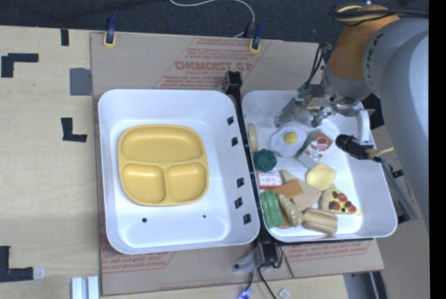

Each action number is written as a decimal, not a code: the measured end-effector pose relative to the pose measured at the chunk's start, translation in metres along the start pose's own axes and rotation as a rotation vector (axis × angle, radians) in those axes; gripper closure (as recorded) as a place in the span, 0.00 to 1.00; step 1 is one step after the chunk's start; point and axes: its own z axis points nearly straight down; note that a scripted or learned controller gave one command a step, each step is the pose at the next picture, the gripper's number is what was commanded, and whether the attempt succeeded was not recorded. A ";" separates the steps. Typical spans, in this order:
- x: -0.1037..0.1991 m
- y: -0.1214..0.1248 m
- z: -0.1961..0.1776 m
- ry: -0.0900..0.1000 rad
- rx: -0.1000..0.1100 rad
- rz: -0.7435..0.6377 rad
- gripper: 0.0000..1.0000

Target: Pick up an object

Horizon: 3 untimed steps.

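One camera is looking down from above the table [42, 151] at a slant, sitting far enough back to be taking in both white bins, the left bin [111, 109] and the right bin [380, 221], with the arm [390, 54] reaching in from the right.

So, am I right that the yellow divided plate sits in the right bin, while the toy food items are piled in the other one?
Not quite: the camera view shows the yellow divided plate in the left bin; the toy food items are piled in the right bin.
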 end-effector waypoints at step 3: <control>0.000 -0.017 -0.004 -0.001 -0.009 0.000 1.00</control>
